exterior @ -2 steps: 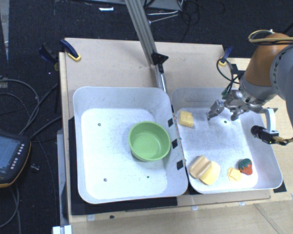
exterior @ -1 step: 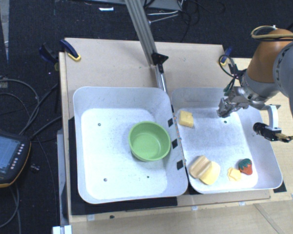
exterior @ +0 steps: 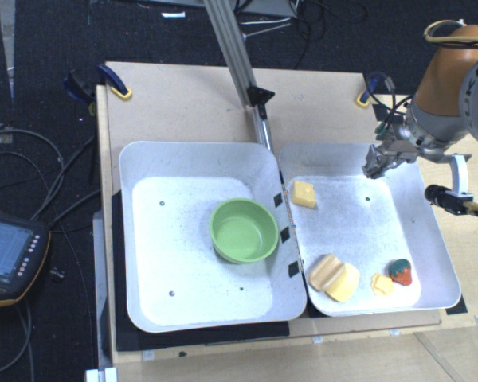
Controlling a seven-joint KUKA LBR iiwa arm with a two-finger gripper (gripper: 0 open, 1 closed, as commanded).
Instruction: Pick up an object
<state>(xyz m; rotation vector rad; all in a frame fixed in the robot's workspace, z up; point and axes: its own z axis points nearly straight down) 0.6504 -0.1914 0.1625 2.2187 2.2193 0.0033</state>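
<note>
Here we are above the counter (exterior: 183,110), and our end effector (exterior: 377,165) hangs over the far right corner of the right bin (exterior: 430,237), with nothing in its grip as far as we can see; whether it is open or closed we cannot tell from this angle. Candidates sit below and to the left of us. The yellow block (exterior: 303,194) lies alone near the bin's far left edge, well apart from everything else, and that looks like our easiest target: small, probably light, likely soft foam or plastic, so we judge a squeeze across its flat sides should hold without slipping. Along the near edge we have the pale bread-shaped pieces (exterior: 334,277) touching each other, which could make a clean grip harder, then a small yellow piece (exterior: 382,284) just beside a red strawberry-like toy (exterior: 400,272); those two are tiny and rounded, so we expect them to roll or squirt out. Over in the left bin (exterior: 143,181) sits a green bowl (exterior: 244,230), rigid and smooth, and we would take it by the rim if at all.
</note>
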